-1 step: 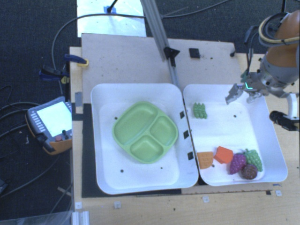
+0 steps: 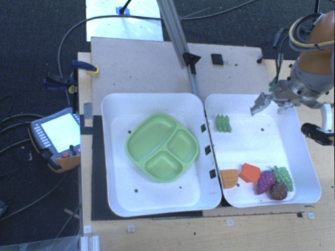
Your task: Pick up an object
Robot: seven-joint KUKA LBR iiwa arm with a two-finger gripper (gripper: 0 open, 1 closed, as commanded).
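Tool [image 2: 260,104] hangs over the far edge of the right bin [image 2: 301,140], arm reaching in from the right; at this slant we cannot tell how it is set, and we see nothing carried in it. Candidates for the pick all lie in the right bin: a small green cluster [image 2: 223,123] near the far left corner, alone and closest to the tool; along the near wall, a tan cracker-like piece [image 2: 229,178], an orange block [image 2: 250,172], purple grapes [image 2: 265,182], green grapes [image 2: 283,177] and a dark round piece [image 2: 278,192], the last four packed touching. Left bin [image 2: 118,156] holds a green divided plate [image 2: 163,147]. We judge these to be light, stiff plastic toys, likely slick and bumpy. The lone green cluster looks easiest: take it across its narrow width. The orange block offers flat sides, but neighbours crowd it.
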